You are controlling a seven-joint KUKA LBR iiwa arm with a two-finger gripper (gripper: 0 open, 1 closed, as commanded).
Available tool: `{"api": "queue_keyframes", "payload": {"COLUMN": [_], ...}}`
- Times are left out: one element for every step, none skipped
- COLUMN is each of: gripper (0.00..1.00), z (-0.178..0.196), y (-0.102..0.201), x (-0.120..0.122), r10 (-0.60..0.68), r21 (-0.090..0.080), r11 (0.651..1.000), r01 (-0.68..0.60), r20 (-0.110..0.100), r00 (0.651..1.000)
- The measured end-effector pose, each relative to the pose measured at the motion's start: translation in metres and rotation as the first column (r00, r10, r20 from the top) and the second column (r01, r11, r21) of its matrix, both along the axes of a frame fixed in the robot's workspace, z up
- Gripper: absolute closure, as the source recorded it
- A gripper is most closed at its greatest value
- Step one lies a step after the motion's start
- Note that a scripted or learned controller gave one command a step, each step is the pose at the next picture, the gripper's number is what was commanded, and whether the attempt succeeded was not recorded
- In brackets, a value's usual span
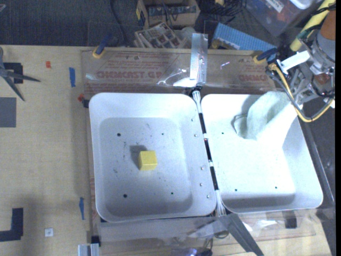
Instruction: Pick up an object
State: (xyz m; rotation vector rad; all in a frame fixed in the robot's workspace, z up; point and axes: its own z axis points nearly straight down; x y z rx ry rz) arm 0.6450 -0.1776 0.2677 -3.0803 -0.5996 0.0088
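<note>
Far left, bench is bare light wood w/ a few bits on it: black metal tool at left edge near the back, small red mark and a blue tape strip nearer the bins, another blue strip by the front-left corner of the left bin, black bracket at front-left corner of the bench. Left bin is white, shallow, rounded corners, floor greyish w/ small dark dots. Yellow block sits flat on that floor, roughly mid-bin, slightly toward the front, well apart from every wall; dark shadow just behind it on its left. Clear plastic sheet w/ red lettering runs along the back edge behind both bins, w/ a shiny metal post standing where the two bins meet. Right bin touches the left one along the centre seam. Pale green-white cloth lies crumpled in its back half, toward the back-right corner, draped up near the right wall. Arm comes in over the back-right corner of the right bin, grey w/ yellow and black cables looped around the wrist; it's above the cloth's right end. Can't tell how the tool at its tip stands, too cluttered by cables.
</note>
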Motion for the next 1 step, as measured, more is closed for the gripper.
{"api": "queue_keyframes", "payload": {"gripper": [1.00], "z": [-0.0607], "y": [0.0301], "x": [0.0030], "r10": [-0.145], "r21": [-0.001], "r11": [0.989], "r01": [0.145], "r20": [0.000], "r00": [0.989]}}
